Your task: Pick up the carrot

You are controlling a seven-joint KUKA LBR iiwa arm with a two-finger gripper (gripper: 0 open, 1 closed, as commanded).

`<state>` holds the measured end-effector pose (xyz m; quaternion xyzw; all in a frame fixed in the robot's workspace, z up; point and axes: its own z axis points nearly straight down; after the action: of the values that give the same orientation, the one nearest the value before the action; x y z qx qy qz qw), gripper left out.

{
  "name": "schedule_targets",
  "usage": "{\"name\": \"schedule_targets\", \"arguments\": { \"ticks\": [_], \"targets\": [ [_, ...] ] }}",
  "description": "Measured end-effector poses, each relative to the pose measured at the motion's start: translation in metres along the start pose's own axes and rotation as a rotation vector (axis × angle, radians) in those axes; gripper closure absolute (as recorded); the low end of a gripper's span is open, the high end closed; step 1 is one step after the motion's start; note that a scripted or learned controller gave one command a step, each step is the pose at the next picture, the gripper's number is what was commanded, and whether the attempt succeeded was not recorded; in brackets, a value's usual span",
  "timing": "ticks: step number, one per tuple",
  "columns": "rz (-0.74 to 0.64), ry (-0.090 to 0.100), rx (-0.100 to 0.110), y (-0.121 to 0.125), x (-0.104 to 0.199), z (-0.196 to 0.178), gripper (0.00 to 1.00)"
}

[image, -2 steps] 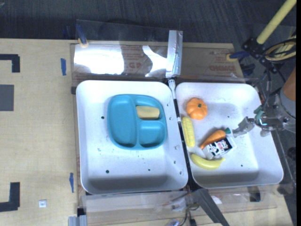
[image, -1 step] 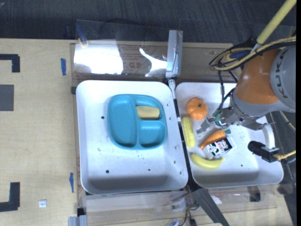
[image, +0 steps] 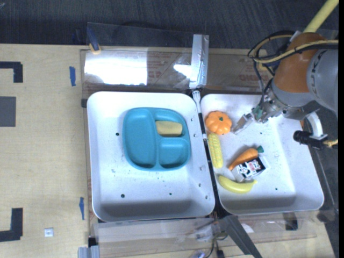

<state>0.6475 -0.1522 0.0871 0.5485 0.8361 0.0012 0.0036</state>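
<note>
The carrot [image: 244, 156], orange with a green tip at its right end, lies tilted in the middle of the right bin [image: 285, 144]. It rests against a small black-and-white carton [image: 251, 169]. My gripper [image: 243, 123] hangs over the upper part of the same bin, beyond the carrot and apart from it, just right of an orange pumpkin [image: 219, 122]. Nothing is held in it.
A yellow corn cob [image: 215, 150] lies along the right bin's left wall and a banana [image: 235, 185] lies below the carrot. The left bin [image: 107, 171] holds a blue divided plate [image: 145, 138] with a tan piece of food [image: 169, 128] on it.
</note>
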Motion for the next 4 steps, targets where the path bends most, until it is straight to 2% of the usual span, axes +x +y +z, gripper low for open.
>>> {"name": "schedule_targets", "arguments": {
  "ticks": [1, 2, 3, 4],
  "targets": [
    [0.123, 0.002, 0.0, -0.054, 0.057, -0.095, 0.0],
    [-0.245, 0.008, 0.007, -0.058, 0.078, -0.056, 0.0],
    [-0.173, 0.0, 0.0, -0.101, 0.062, -0.001, 0.0],
    [-0.172, -0.005, -0.008, -0.099, 0.061, -0.014, 1.0]
  ]
}}
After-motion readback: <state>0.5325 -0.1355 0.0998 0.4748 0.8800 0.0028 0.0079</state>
